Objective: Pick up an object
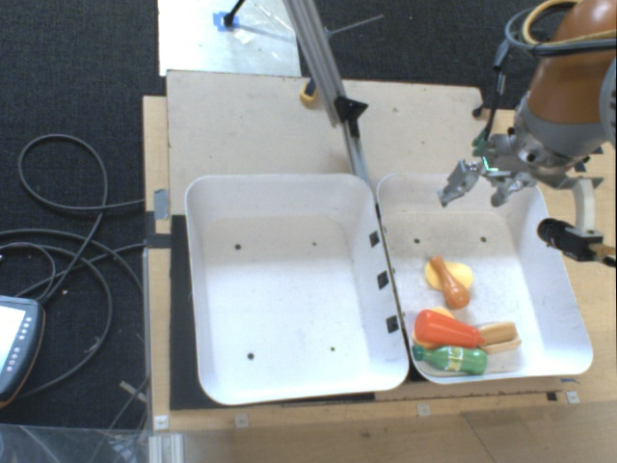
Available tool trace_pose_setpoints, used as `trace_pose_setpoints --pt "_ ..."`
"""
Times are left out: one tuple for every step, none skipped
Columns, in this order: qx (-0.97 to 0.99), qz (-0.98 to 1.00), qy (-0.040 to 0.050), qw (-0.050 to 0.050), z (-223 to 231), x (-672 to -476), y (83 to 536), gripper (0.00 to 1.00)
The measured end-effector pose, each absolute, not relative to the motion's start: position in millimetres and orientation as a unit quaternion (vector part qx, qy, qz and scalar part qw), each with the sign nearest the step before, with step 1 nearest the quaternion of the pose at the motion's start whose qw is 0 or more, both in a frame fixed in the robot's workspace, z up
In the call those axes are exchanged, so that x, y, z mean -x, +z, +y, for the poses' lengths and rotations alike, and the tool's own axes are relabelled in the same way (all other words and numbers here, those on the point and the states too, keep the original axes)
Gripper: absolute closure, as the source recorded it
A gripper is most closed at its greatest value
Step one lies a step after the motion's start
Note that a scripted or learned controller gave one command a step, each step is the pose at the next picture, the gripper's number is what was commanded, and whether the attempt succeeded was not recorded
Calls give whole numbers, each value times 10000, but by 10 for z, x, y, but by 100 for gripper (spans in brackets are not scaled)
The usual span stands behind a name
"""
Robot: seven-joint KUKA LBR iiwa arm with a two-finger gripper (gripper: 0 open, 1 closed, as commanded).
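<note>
The arm [569, 66] reaches in from the right, its orange band above the wrist, and the gripper [479, 188] hangs over the far edge of the right bin [554, 287], near that bin's back wall. Its two fingers [457, 186] stand apart with nothing between them. The toys lie well apart from the gripper, toward the near end of the right bin: a small orange piece [449, 284] rests on a yellow disc [461, 275] near the middle, and closer to the front corner a red-orange carrot [446, 331] lies across a tan sausage-like piece [499, 334], with a green bottle [455, 359] just in front of them against the near wall. The left bin [222, 258] sits touching the right one along a shared edge. A grey pole [323, 61] slants across the bench [241, 123] behind the bins, and black cables [58, 210] loop on the dark floor at left
</note>
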State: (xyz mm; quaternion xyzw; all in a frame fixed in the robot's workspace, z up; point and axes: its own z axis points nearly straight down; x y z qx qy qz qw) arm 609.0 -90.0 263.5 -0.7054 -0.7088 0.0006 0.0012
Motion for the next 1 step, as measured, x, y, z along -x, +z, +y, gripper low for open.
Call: trace_pose_setpoints --pt "7059 -7083 -6 -4 -903 -6096 2657 0"
